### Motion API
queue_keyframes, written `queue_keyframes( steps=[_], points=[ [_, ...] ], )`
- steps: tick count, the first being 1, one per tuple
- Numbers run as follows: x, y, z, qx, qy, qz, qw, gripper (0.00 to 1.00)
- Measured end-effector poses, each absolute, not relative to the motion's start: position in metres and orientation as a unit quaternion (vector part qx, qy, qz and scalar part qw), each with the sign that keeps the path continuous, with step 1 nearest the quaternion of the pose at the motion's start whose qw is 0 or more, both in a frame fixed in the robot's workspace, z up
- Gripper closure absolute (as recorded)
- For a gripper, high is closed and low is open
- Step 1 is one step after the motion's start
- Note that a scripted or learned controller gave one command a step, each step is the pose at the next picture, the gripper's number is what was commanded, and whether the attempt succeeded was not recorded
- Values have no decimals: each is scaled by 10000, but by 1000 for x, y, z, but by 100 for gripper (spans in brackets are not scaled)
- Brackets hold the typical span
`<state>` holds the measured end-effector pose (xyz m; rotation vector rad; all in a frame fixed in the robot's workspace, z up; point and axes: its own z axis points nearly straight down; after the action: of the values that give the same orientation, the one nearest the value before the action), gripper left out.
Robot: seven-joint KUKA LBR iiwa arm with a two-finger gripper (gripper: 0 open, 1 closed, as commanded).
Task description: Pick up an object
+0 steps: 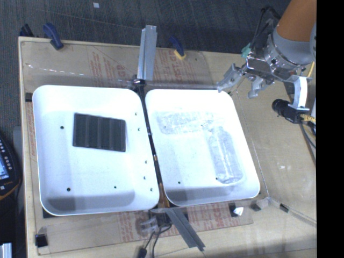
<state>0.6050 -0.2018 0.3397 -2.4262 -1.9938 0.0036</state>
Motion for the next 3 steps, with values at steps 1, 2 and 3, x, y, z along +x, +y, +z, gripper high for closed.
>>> queue_keyframes(
  steps=[1,2,3],
  points=[
    [576,-172,221,-8619,-5070,26,30,0],
    [537,-198,246,-7770,-6295,11,19,0],
    [498,-200,290,-7798,-6261,3,0,0]
  ],
)
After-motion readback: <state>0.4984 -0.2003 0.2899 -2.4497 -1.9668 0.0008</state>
